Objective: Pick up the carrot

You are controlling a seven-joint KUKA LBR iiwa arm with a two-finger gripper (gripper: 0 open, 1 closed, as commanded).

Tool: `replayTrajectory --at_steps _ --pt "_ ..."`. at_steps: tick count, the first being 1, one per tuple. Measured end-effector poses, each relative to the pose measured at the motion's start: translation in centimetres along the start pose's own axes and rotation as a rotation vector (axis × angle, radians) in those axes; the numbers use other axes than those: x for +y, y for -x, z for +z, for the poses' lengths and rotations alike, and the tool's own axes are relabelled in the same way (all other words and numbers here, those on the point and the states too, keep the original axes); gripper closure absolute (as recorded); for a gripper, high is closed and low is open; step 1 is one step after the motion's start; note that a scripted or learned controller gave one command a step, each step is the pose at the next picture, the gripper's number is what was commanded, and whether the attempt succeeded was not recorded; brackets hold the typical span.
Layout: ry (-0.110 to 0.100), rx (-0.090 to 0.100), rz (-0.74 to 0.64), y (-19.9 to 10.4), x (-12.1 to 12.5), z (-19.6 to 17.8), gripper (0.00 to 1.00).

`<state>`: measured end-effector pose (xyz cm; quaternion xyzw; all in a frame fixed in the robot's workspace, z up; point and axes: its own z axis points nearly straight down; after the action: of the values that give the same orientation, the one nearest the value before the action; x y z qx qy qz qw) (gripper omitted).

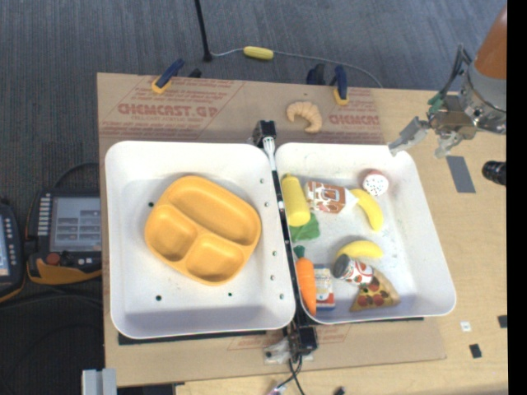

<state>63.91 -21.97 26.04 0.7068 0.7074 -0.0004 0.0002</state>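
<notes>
- Carrot [305, 281]: we find it in the right bin [428, 245], lying lengthwise against the wall that bin shares with its neighbour, orange tip toward the near edge and green top [305, 230] pointing away from us.
- Neighbours: a corn cob [294, 200] lies just beyond the green top along the same wall; a small carton [324, 290] touches the carrot's right flank. We judge this crowding leaves little room for a finger on either side.
- Other contents of the right bin: two bananas [368, 208], a tin [343, 266], a pizza slice [375, 293], a red-and-white packet [326, 197] and a round white lid-like piece [375, 184], all well apart from the carrot.
- Left bin [132, 220]: it holds a yellow divided tray [202, 227].
- Gripper [449, 122]: it hangs off the far right corner of the right bin, over the counter [473, 245], well apart from the carrot. We cannot tell whether the jaws are spread or pressed together; nothing shows between them.
- Croissant [306, 114]: it rests on the cardboard [165, 109] beyond the bins.
- Stage, as we judge it: the reach toward the carrot is not yet made.
</notes>
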Motion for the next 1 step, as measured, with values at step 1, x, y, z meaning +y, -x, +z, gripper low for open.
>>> replayTrajectory --at_steps 1 --pt "-0.003 0.001 -0.001 -5.06 -1.41 10.47 0.0"
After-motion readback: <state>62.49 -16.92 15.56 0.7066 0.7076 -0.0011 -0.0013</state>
